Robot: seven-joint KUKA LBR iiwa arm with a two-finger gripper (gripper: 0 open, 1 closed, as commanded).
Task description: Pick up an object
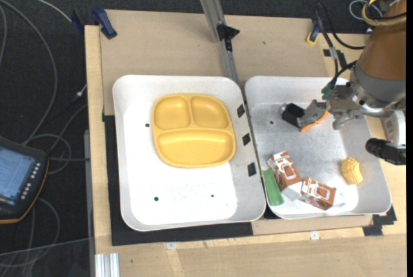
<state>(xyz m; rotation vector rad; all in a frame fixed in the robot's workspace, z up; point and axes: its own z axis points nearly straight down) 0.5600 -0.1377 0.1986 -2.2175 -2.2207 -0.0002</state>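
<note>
Jaws [302, 117]: black, hanging over the upper left part of the right bin [361, 92], with an orange piece just beside them on the arm side; whether they are open or closed cannot be told from this slant, and nothing is seen between them. Behind them the grey and orange arm [382, 59] reaches in from the right edge.

Loose things lie along the near side of the right bin. A green stick-shaped object [272, 187] rests against the bin's left wall, its long axis running from near to far, tilted slightly. Just beside it, touching or nearly so, sits a small red-and-white carton [284, 170], lying at a slant. A second red-and-white carton [317, 194] lies nearer the front wall, its long axis running roughly left to right. Well apart from these, toward the right wall, is a small yellow corn-like piece [351, 170], its long axis roughly near to far.

In the left bin [129, 140] a yellow divided plate [192, 130] lies flat, two small compartments on the far side and one wide one on the near side. Both bins rest side by side on the wooden desk [161, 37].
</note>
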